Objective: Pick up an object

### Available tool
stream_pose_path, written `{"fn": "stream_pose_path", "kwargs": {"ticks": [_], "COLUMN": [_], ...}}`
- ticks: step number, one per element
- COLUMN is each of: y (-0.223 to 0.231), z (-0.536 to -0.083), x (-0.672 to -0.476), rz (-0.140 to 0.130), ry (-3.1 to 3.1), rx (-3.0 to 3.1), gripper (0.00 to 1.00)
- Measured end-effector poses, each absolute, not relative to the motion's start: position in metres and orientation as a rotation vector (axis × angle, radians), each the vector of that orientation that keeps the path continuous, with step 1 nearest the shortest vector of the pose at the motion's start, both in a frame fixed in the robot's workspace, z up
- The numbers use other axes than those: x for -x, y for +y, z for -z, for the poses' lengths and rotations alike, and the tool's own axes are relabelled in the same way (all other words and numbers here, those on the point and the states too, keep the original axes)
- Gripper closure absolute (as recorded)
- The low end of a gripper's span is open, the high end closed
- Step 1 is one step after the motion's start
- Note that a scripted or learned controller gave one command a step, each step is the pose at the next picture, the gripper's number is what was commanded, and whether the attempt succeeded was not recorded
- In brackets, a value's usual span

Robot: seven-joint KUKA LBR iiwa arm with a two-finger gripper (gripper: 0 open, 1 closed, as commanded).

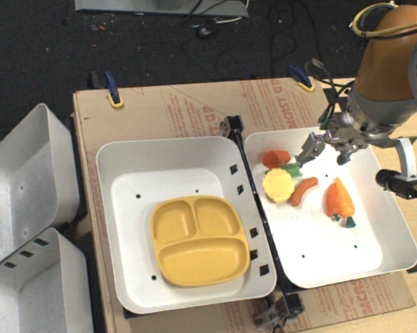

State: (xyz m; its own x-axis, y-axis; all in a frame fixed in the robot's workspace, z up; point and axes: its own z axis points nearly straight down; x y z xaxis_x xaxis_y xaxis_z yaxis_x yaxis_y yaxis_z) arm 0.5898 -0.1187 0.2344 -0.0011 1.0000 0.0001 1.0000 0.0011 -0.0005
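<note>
The right bin (389, 244) holds the objects to pick, clustered in its far-left part. Taking the yellow round toy (277, 184) as the landmark: it lies on the bin floor close to the divider between the two bins. A red toy piece (275, 158) sits just beyond it, toward the far wall, and a small green piece (292, 168) touches the yellow toy's far-right edge. A sausage-shaped orange-red toy (303, 190) lies just right of the yellow toy, slanted, its lower end close to the yellow toy's edge. Farther right, apart from the cluster, an orange carrot toy (338, 200) with a green stub at its near end lies on the bin floor.

The gripper (324, 147) hangs above the bin to the upper right of the yellow toy, beyond the carrot. Its two dark fingers (309, 148) are spread apart with nothing between them; the left one points down toward the green piece, and whether it touches anything cannot be told. The grey arm with its orange band (391, 52) rises to the right of that.

Left of the yellow toy, across the divider, the left bin (122, 177) holds a yellow divided plate (199, 240) with three compartments, lying flat. Both bins rest on a brown cardboard sheet (189, 106). Two more white bins (26, 236) stand at the far left, off the sheet.
</note>
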Motion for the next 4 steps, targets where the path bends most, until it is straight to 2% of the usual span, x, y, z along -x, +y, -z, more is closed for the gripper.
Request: {"fn": "stream_pose_path", "kwargs": {"ticks": [1,2,3,4], "y": [-0.115,-0.114,-0.113,-0.113], "z": [-0.174,-0.110,-0.091,-0.102], "x": [-0.582,-0.582,-0.582,-0.582], "rz": [-0.006,-0.004,-0.002,-0.001], "ry": [-2.217,-2.218,-2.219,-2.219], "rx": [2.219,2.220,2.221,2.223], "gripper": [0.00,0.00,0.00,1.00]}}
